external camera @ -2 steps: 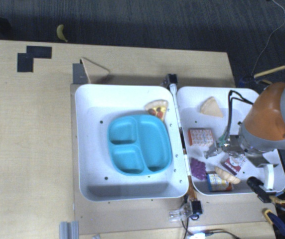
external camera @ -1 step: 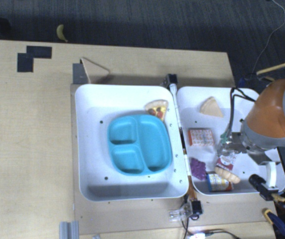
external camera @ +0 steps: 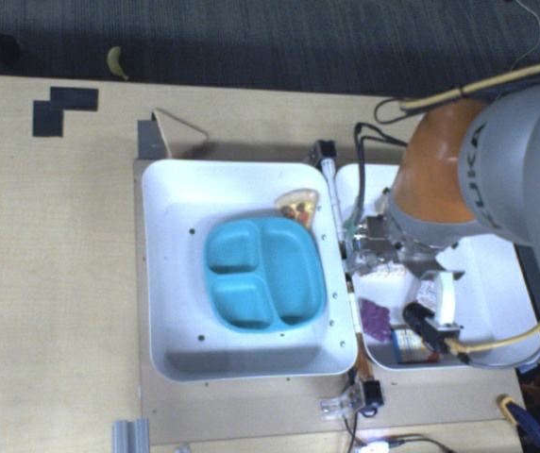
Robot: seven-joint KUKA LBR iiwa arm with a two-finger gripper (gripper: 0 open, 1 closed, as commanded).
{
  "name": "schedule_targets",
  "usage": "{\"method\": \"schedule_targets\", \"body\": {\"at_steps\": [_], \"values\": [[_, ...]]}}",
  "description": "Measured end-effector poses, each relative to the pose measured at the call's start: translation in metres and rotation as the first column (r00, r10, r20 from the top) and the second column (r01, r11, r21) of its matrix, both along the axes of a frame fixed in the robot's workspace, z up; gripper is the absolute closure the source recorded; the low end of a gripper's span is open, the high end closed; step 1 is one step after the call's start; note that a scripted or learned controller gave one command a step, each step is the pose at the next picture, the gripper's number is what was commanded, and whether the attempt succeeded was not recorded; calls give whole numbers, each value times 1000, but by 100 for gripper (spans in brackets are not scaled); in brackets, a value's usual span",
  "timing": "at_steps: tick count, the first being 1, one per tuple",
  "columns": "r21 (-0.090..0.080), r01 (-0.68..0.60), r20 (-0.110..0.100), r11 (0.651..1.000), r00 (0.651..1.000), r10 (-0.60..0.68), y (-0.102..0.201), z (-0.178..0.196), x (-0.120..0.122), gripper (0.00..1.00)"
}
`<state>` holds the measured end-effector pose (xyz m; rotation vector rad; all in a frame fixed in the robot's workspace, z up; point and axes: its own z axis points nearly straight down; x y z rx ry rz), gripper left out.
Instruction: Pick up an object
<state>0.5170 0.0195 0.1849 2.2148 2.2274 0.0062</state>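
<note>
**Arm over the right bin — grip hidden from you**

The only writing you can read is the dark lettering on the grey arm [external camera: 525, 159] casing. It is cut off by the curve, and what shows looks like "UK". The small box carries blue, yellow and white print, but it is too small to read.

Count with me: two white bins, four loose things. The left bin [external camera: 171, 253] holds one blue divided plate [external camera: 263, 274] with three compartments, lying flat near the middle. It also holds one toy pizza slice [external camera: 298, 204], in the far right corner just beyond the plate.

The right bin [external camera: 506, 262] holds one purple clump [external camera: 376, 319], possibly toy grapes, against the near-left wall. The one small box [external camera: 408, 343] lies just beside the clump.

The gripper [external camera: 383, 253] hangs over the left part of the right bin, just beyond the purple clump. The wrist covers it from above, so you cannot tell whether it is open or closed, or whether it has hold of anything.
</note>
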Motion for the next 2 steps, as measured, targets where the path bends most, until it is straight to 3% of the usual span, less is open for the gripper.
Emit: {"method": "schedule_targets", "body": {"at_steps": [1, 2], "values": [[-1, 1, 0, 1000, 1000, -1, -1, 0, 0, 0], [-3, 2, -2, 1000, 1000, -2, -67, -1, -30, 0]]}}
